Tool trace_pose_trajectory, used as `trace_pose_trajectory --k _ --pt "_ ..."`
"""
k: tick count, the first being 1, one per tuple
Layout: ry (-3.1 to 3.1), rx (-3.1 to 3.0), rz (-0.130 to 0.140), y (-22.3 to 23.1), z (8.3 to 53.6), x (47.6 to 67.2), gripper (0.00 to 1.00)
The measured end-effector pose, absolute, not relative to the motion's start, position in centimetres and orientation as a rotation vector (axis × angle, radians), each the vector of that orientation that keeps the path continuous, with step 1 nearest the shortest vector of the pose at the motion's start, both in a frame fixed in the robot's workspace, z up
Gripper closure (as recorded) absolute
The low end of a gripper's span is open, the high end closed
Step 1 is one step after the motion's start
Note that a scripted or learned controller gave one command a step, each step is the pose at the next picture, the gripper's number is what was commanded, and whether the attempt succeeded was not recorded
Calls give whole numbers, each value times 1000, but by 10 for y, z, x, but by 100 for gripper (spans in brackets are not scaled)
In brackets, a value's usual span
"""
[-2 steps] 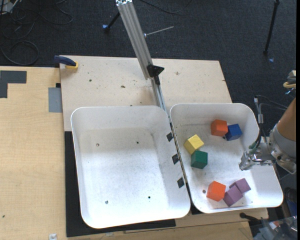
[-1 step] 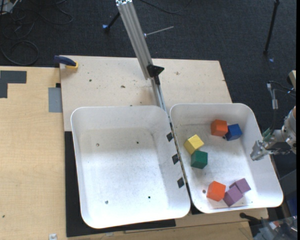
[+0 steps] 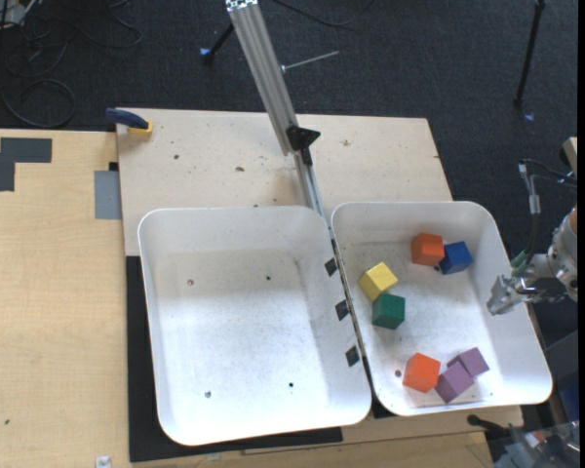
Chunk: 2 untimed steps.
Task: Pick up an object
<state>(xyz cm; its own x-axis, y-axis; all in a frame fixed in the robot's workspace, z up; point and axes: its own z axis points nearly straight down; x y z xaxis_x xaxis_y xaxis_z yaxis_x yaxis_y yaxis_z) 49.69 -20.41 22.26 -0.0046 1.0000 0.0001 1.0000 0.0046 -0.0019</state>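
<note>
A robot arm's gripper (image 3: 507,293) hangs at the right rim of the right bin (image 3: 487,224), nothing visible between its fingers; whether they are spread or closed cannot be told from this angle. Inside that bin, an orange block (image 3: 427,249) and a blue block (image 3: 456,256) sit touching near the far right corner. A yellow block (image 3: 377,280) and a green block (image 3: 388,310) lie close together against the left wall, beside the divider between the bins. Near the front edge, a second orange block (image 3: 421,371) rests just beside two purple blocks (image 3: 461,373), which touch each other. The left bin (image 3: 166,232) stands alongside on the wooden bench (image 3: 214,154). A slanted metal rail (image 3: 265,61) rises from behind the point where the two bins meet.
</note>
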Motion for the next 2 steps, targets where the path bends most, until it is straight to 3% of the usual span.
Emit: trace_pose_trajectory --k 2 --pt "-2222 -2213 1 -105 209 523 100"
